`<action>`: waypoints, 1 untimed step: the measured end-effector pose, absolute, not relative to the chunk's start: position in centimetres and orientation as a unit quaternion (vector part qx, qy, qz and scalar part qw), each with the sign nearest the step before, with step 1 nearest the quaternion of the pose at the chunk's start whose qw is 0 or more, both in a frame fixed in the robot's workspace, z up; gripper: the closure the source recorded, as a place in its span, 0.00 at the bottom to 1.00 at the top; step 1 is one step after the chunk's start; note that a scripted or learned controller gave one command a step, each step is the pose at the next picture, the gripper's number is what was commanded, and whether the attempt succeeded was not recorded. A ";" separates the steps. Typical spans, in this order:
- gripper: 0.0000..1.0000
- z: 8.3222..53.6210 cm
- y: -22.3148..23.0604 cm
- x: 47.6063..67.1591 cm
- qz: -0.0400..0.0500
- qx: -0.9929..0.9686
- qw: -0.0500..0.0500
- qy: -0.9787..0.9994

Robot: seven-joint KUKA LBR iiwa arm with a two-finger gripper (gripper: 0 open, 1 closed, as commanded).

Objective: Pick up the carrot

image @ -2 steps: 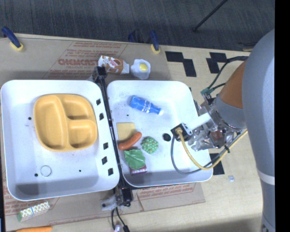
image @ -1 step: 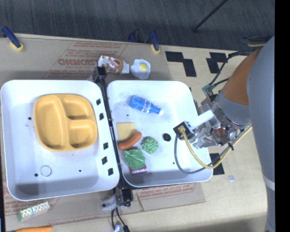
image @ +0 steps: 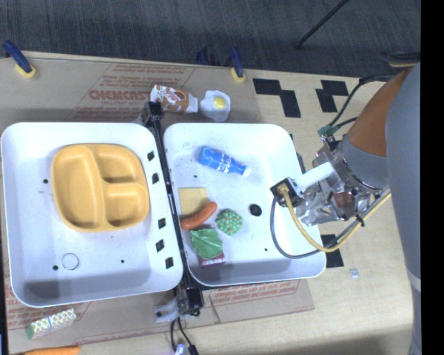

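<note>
The carrot [image: 198, 214] is a short orange-red stick lying at a slant in the right bin [image: 281, 143], near its left wall. It rests on the lower corner of a pale yellow slice [image: 192, 197], and a green bumpy ball [image: 229, 222] is right beside it. The gripper [image: 318, 202] hangs over the right rim of that bin, well to the right of the carrot and apart from it. A yellow cable [image: 292, 242] loops below the gripper. Nothing shows in its grasp.
A blue bottle [image: 222, 161] lies at the back of the right bin and a green packet [image: 207, 245] at the front. The left bin [image: 22, 198] holds a yellow divided plate [image: 100, 185]. A small carton [image: 170, 98] and an egg-like toy [image: 216, 104] sit behind the bins.
</note>
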State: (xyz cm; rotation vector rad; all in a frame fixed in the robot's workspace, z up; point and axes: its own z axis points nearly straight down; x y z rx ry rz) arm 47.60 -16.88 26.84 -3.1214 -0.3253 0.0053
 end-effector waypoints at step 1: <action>1.00 27.6 -15.5 47.7 0.001 -0.994 0.001 -0.110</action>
